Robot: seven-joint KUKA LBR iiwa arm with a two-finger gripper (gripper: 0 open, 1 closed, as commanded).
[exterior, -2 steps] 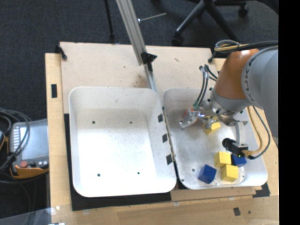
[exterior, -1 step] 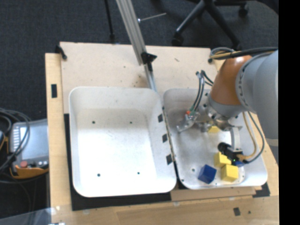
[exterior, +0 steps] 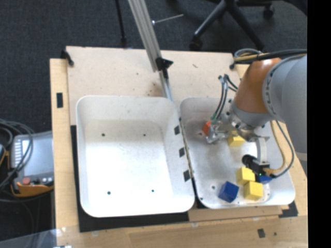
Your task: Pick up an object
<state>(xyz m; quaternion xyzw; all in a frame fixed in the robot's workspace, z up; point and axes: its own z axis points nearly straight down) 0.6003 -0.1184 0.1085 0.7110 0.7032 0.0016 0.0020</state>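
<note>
- Blocks sit in the right bin (exterior: 207, 112): a blue block (exterior: 228, 191) near its front edge, yellow blocks (exterior: 249, 182) just beside it, another yellow piece (exterior: 236, 140) under the wrist.
- Gripper (exterior: 211, 133) hangs low over the right bin, beside a small orange-red thing (exterior: 206, 127); whether it grips is unclear.
- Left bin (exterior: 83, 138) lies alongside.

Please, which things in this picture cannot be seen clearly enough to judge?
- Gripper: too small and blurred to read its state.
- Orange object at the gripper: shape unclear, contact unclear.
- Yellow block: partly covered by the arm.
- Small blue piece beside the yellow cubes: mostly hidden by a cable.
</note>
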